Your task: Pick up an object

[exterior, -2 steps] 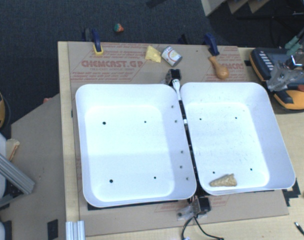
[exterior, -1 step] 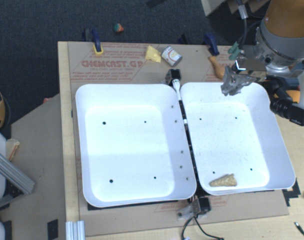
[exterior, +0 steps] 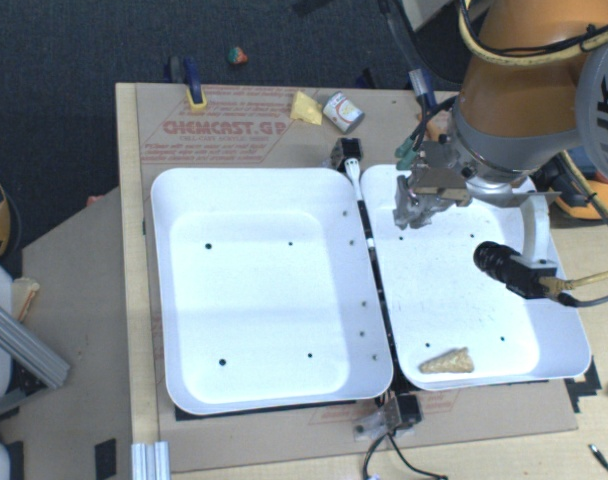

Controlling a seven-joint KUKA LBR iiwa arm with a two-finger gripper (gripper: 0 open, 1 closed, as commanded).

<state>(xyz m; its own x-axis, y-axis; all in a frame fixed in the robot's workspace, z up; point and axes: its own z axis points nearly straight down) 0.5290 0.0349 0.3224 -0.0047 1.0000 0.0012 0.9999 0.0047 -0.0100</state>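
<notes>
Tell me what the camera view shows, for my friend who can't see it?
A grey and orange robot arm reaches over the right bin, with its gripper hanging near the bin's top left corner. A small tan wedge lies near the front of that bin, away from the gripper. The left bin sits beside it on a wooden bench.

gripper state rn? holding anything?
Gripper: over the far end of the right bin; open or closed cannot be told. Nothing seen held.
</notes>
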